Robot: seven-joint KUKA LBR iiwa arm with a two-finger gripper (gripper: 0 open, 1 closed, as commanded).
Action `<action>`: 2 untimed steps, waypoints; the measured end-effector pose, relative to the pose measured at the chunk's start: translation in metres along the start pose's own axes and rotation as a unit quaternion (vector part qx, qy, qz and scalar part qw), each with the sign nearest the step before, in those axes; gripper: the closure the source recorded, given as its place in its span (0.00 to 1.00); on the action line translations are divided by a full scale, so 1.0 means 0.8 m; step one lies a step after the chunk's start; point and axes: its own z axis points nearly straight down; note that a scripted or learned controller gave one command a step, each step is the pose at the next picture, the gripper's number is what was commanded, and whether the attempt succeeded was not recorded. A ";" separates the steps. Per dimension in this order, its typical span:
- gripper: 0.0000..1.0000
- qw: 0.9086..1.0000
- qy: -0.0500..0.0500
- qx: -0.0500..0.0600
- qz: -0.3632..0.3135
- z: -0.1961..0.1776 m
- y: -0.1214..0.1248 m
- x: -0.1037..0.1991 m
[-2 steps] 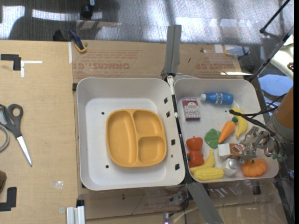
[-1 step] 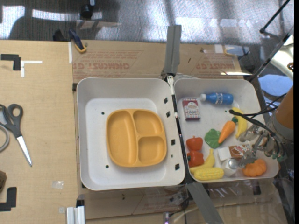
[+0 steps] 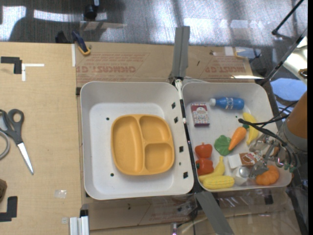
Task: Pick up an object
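The right bin [image 3: 259,89] holds several toy foods. An orange carrot [image 3: 237,137] and a yellow banana [image 3: 251,126] lie near its middle, beside a green leaf [image 3: 223,144]. At the back lie a blue bottle [image 3: 228,103] and a small red and white box [image 3: 200,114]. Two red pieces [image 3: 204,158], a corn cob [image 3: 218,182] and an orange fruit [image 3: 267,176] lie along the front. My gripper [image 3: 261,161] hangs low at the bin's right front, over a small white and red packet [image 3: 247,158] and just above the orange fruit.
The left bin [image 3: 93,131] holds a yellow divided plate [image 3: 143,144]. Scissors [image 3: 18,138] lie on the bench at far left. Black cables [image 3: 264,126] trail from the wrist across the right bin's right side. Cardboard [image 3: 127,65] lies behind both bins.
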 end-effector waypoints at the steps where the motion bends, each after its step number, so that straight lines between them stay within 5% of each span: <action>1: 0.00 1.000 0.000 0.000 -0.004 0.000 0.000 0.000; 2: 0.00 1.000 0.000 0.000 -0.025 0.000 0.001 0.000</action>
